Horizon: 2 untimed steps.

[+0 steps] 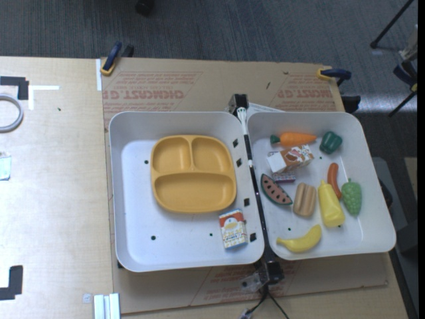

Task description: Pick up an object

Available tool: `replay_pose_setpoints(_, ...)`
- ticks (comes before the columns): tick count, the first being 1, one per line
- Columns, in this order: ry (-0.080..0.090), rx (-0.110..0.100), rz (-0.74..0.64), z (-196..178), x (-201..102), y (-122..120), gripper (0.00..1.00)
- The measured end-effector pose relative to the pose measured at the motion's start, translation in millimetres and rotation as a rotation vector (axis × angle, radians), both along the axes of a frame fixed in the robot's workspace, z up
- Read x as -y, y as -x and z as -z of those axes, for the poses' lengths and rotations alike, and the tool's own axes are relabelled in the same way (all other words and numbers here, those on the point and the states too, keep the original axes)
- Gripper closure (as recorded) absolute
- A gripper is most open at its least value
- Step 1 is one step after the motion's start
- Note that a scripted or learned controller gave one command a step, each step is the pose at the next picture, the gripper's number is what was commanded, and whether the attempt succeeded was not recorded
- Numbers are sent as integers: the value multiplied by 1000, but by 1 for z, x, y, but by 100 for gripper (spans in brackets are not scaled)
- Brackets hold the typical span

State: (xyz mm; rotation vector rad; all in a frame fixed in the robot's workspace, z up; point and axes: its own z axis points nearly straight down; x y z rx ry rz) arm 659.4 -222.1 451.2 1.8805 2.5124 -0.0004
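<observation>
Brown cardboard sheet (pixel 199 85), printed with red lettering, lying on the wooden bench (pixel 53 198). A blue-and-yellow clamp (pixel 111 57) grips its far left corner and a second clamp (pixel 334 75) its far right corner. A clear tape roll (pixel 10 113) rests on the bench well to the left of the sheet; beyond its far edge lie grey carpet (pixel 232 18) and a black caster (pixel 143 5).
</observation>
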Motion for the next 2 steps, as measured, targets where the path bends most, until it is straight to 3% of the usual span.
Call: replay_pose_setpoints(2, 5, 5, -5, -19, -1, -2, 100)
